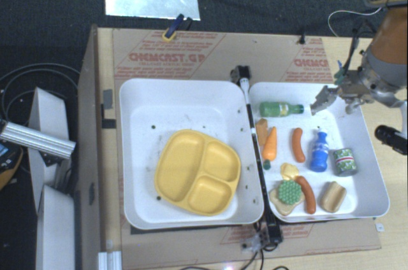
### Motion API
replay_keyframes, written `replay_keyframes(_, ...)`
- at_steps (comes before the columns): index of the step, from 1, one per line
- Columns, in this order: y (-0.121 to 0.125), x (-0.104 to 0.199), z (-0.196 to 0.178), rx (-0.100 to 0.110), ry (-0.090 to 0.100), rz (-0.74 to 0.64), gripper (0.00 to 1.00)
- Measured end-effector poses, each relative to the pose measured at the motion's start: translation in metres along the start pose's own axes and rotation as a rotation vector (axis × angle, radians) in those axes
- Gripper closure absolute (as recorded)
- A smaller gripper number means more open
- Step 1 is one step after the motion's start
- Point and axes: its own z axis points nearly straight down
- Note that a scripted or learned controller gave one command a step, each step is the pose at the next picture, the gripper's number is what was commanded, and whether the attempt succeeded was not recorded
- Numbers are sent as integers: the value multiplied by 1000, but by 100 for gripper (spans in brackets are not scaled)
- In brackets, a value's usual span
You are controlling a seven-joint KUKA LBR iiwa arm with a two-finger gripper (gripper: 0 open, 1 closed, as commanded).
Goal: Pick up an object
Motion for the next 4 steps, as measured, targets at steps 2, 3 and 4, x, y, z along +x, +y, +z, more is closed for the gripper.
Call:
replay_keyframes(2, -11, 8, 162, 1, 0, 2, 0)
replay_keyframes(3, -10, 8, 151, -1, 0, 1, 100)
replay_keyframes(4, -45, 81, 61, -2, 1, -1, 100)
